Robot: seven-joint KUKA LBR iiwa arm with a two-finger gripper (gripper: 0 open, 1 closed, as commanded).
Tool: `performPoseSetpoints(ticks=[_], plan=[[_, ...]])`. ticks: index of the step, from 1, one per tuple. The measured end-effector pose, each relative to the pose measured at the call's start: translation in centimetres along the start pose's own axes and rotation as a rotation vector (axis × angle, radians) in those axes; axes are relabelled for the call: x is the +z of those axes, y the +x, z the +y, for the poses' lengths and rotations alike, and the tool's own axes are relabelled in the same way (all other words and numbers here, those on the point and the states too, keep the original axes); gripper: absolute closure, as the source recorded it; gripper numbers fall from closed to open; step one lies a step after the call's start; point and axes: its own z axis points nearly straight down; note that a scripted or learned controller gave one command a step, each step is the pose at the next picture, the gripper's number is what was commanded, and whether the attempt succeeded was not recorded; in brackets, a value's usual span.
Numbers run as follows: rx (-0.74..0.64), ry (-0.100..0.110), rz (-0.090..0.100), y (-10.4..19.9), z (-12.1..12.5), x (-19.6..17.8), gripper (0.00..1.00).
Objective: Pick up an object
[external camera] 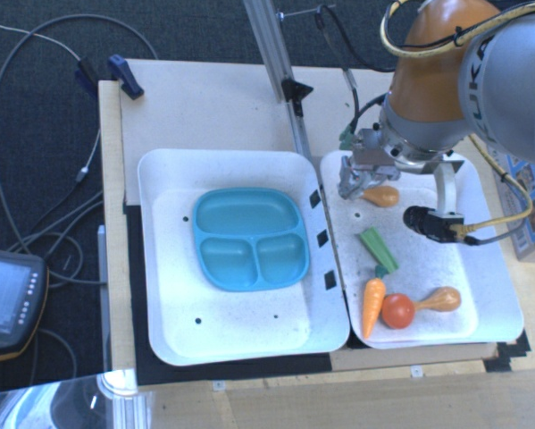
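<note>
White right-hand bin [490, 266] sits under my two-finger gripper [355, 184], finger state unclear to me, just left of the small orange oval object [382, 196], whose long axis runs left-right.

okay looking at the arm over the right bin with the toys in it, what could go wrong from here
1. The gripper sits at the edge of the small orange piece, near the right bin's far-left corner; a grasp there could slip off or nudge it against the wall.
2. The carrot, tomato and tan pear-shaped piece touch, so grabbing one may drag another.
</note>
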Motion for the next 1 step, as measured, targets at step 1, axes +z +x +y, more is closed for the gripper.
performPoseSetpoints(ticks=[1], plan=[[-0.001, 0.001, -0.001, 5.76, -1.70, 0.55, 1.00]])
